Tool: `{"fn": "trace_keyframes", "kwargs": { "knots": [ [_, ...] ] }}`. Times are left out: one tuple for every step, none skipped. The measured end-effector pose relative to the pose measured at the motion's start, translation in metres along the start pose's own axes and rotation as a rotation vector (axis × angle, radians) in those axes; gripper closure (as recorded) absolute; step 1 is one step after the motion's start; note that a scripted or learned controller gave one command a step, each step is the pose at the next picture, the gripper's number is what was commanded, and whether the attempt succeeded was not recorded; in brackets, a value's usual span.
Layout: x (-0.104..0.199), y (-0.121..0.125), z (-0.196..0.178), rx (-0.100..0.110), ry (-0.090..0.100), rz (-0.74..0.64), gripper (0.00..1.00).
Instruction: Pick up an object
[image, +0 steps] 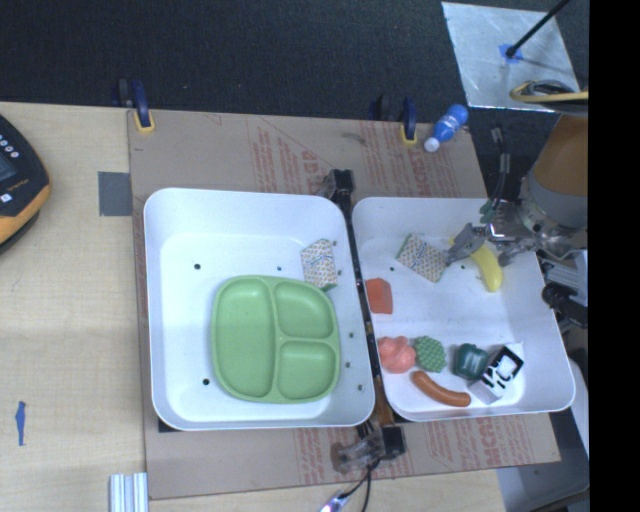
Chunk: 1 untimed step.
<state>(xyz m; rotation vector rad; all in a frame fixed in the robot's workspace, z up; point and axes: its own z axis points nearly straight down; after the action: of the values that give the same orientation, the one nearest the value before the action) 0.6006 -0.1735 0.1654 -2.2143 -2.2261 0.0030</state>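
My gripper (487, 243) hangs over the banana (488, 268); grip state indeterminable. Risk: the curved banana skids toward the bin wall (548, 312).

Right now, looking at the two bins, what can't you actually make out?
- Gripper, camera view: dark, small and blurred, beside the yellow object; contact between them is unreadable.
- Arm: cut off by the right edge.
- Black-and-white item, right bin corner: too small to identify.
- Patterned packet in the left bin: print too small to read.
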Motion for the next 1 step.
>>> {"fn": "trace_keyframes", "kwargs": {
  "knots": [
    [-0.0388,-0.044,0.0744,0.002,0.0,0.001,0.0]
  ]
}}
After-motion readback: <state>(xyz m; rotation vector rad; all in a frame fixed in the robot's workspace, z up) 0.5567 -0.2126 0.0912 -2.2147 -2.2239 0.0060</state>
